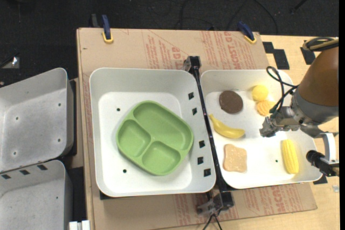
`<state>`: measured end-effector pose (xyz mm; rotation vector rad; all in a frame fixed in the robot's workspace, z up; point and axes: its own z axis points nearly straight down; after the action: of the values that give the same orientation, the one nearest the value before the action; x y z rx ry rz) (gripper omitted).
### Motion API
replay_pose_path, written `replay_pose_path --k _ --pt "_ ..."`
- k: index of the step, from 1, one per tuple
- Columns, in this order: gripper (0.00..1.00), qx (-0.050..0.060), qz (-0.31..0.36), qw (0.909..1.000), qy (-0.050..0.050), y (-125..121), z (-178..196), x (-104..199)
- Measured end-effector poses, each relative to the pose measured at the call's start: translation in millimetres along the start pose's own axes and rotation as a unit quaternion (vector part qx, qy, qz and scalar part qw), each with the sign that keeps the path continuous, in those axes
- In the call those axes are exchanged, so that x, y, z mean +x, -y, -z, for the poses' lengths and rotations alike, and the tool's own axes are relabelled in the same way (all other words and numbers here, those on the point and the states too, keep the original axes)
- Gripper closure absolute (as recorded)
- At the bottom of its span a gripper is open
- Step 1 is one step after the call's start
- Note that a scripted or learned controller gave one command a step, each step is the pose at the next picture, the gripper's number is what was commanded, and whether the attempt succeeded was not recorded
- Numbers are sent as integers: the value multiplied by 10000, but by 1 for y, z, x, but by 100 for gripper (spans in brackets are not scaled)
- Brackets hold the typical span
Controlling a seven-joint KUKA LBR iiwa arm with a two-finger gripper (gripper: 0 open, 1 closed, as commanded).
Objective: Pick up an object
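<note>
Pincer Low Over the Food Bin

Black floor and loose cables lie behind the brown desk. Two white bins sit side by side on it. One bin, by the desk's left edge, holds a green plate with three parts. The other bin, by the desk's right edge, holds a banana, a brown cookie, a slice of toast, a corn cob and a yellow lemon. The pincer hangs low between the banana and the corn. I cannot tell if it is apart or together.
</note>
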<state>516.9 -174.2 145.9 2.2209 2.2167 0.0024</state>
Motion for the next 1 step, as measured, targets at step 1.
replay_pose_path --k 1 --pt "100 -13 19 10000 5 -2 63 -4"
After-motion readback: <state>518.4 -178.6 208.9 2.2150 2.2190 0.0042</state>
